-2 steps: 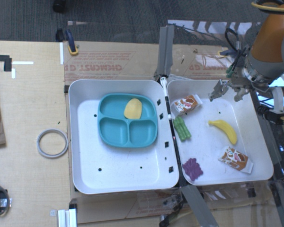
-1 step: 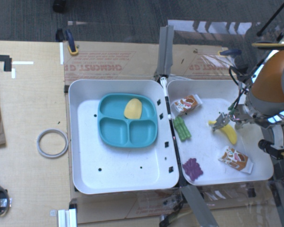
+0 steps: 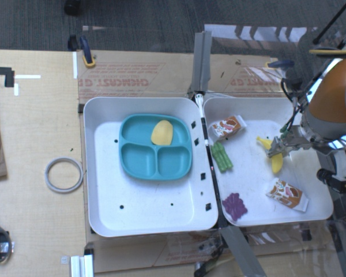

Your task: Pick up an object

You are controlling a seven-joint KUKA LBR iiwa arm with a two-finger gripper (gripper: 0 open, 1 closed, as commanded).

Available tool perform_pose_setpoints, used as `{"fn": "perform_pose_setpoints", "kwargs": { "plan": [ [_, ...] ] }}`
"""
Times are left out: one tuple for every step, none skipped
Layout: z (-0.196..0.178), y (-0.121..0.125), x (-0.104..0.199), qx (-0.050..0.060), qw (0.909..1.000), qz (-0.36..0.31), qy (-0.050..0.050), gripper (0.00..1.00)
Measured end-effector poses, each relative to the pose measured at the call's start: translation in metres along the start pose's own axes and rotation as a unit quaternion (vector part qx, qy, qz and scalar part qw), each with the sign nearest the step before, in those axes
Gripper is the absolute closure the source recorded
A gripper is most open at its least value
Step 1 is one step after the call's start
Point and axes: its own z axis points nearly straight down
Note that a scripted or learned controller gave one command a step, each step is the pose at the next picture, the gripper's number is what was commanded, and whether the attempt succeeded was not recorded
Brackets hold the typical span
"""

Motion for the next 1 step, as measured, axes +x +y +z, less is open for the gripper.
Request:
{"fn": "perform_pose_setpoints", "kwargs": {
  "plan": [
    [-0.1135,-0.0462,0.0338,0.0,0.9977,0.067,-0.001,1.0]
  ]
}}
